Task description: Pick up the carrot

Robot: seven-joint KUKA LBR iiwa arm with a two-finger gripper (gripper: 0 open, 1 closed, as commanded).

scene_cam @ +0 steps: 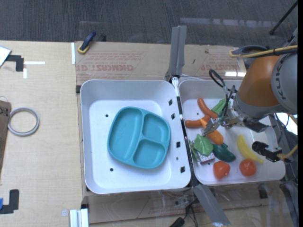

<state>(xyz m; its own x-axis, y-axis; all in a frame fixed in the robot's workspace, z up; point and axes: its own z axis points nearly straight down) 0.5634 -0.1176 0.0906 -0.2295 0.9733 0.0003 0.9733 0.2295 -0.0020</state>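
Carrot: slim orange carrot (193, 123) with a green leafy top, lying roughly level in the left part of the right white bin (279, 171), close to the wall shared with the other bin; its tip points left. Second orange-red elongated vegetable (206, 108) lies just above it, slanted; a green leaf (219, 107) sits at that piece's right end. Gripper (214, 125): metal two-finger tool at the carrot's right end, low over the pile; whether the fingers are spread or closed cannot be told, and nothing is plainly seen between them. Rounded orange piece (216, 137) just below the gripper; crumpled green leafy item (203, 144) below the carrot; dark green pepper-like piece (223, 152) beside it; small printed packet (205, 159) under the leaves; two red tomatoes (221, 169) along the near wall; yellow banana (247, 148) to the right. Left white bin (90, 126): holds a turquoise divided plastic plate (139, 137). Bench: roll of grey tape (22, 121) at far left.
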